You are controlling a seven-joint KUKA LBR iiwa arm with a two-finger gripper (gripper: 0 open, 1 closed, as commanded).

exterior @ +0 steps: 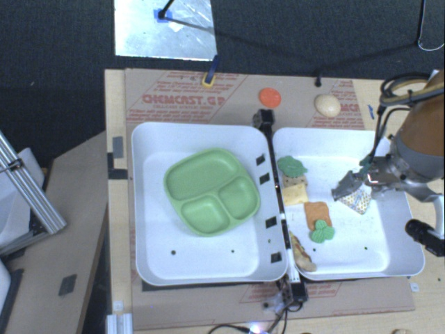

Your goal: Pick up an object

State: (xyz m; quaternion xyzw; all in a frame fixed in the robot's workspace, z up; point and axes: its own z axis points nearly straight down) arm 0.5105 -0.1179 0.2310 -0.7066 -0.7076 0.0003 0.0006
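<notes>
White plastic bins sit side by side on a brown cardboard sheet point(181, 92) that covers the bench. The left bin point(149, 186) holds a green divided plate point(211, 191) near its middle. The right bin point(400, 256) holds a row of small pieces along its left wall: a green leafy piece point(291, 165) toward the far corner, a pale yellow block point(295, 192) just below it, an orange square point(317, 213) touching a small green piece point(322, 232), and a tan piece point(302, 253) lying against the left wall near the front corner. The arm point(423, 141) reaches in over the right edge of this bin, and the gripper point(353, 186) hangs above the bin's middle. A speckled silver-white thing point(359, 200) lies right at its tip, perhaps pinched, but I cannot tell how the jaws stand. On the cardboard beyond the bins, an orange disc point(270, 97) and a cream ball point(327, 104) rest near the far edge.
</notes>
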